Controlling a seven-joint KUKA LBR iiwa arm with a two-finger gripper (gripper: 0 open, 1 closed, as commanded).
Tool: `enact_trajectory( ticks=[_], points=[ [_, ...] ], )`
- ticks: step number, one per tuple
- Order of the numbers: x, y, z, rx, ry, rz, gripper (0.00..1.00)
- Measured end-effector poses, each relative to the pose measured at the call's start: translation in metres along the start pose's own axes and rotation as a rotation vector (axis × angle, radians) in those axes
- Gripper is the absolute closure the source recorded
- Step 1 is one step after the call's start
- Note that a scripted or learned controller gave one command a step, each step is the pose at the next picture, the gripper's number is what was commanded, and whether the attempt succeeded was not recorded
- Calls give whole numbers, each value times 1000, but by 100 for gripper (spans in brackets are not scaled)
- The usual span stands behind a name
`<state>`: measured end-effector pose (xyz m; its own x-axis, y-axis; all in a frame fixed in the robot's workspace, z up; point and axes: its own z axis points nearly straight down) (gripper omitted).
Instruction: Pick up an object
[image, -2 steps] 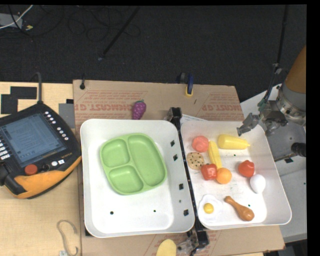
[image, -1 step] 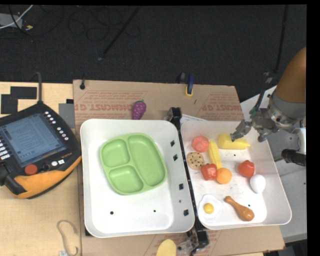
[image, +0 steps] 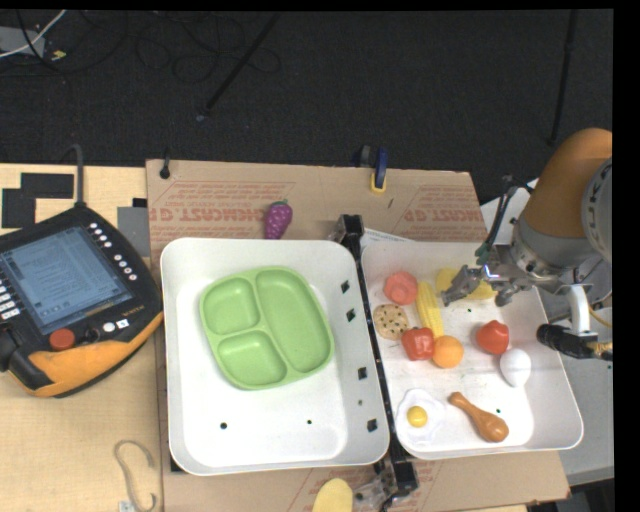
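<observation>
The right bin (image: 560, 420) holds several toy foods: a pink peach (image: 401, 288), a corn cob (image: 430, 308), a cookie (image: 390, 320), a red pepper (image: 418, 343), an orange (image: 448, 351), a red tomato (image: 492, 337), a white egg (image: 515, 366), a fried egg (image: 418, 415) and a drumstick (image: 480, 417). My gripper (image: 481, 287) is low over the bin's far side, open. Its dark fingers (image: 459, 286) straddle a small yellow piece (image: 479, 291), which they partly hide.
The left bin (image: 190, 400) holds a green divided plate (image: 267, 327). A purple grape bunch (image: 278, 218) lies on the cardboard behind it. A yellow lemon (image: 333, 495) sits at the front edge. A teach pendant (image: 70, 290) rests at the far left.
</observation>
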<state>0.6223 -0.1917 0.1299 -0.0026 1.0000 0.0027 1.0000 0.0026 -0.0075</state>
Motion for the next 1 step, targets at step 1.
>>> enact_trajectory(
  ticks=[1],
  points=[
    [4, 0, 45, -2, -1, -3, 0]
  ],
)
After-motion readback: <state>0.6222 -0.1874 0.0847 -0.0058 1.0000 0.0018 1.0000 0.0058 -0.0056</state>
